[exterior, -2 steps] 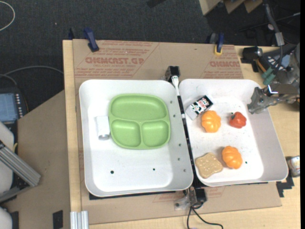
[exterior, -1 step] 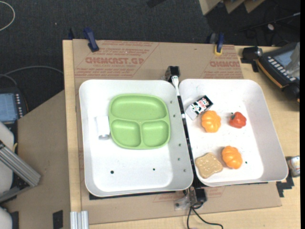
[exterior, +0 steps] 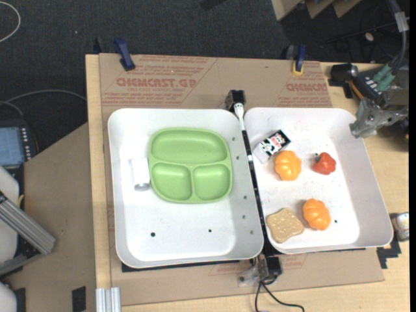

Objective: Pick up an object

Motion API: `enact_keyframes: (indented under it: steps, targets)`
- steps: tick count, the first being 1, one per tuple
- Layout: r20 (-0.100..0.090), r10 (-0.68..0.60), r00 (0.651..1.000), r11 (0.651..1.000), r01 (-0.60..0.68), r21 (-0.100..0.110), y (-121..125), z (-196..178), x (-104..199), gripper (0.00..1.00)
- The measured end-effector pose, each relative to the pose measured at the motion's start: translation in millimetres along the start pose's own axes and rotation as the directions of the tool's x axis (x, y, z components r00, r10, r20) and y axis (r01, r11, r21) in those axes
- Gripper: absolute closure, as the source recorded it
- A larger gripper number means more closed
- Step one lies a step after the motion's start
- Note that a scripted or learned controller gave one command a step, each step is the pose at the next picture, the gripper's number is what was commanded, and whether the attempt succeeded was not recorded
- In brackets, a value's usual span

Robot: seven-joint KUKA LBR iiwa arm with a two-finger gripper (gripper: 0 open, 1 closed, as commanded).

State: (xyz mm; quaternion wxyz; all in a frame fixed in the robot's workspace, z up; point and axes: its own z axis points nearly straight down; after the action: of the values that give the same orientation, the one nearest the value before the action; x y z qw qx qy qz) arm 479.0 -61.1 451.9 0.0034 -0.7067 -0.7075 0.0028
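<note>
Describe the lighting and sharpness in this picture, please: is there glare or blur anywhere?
Camera view: even, soft light; the white bins look bright, nearly washed out, with faint shadows under the green tray and the orange pumpkins. Overall slightly soft; the gripper at the right edge looks blurry.

A brown board (exterior: 195,77) printed with red lettering covers the bench, held by a blue clamp (exterior: 123,52) at the far left and another (exterior: 298,60) at the far right. Two shallow white bins sit on it side by side, touching: the left bin (exterior: 123,194) and the right bin (exterior: 364,194)
</note>
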Motion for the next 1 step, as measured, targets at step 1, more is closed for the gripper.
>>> enact_keyframes:
  steps: [1]
  targets:
    - [0.001, 0.007, 1.0, 1.0, -0.007, 0.003, -0.2, 105.2, -51.8, 1.0]
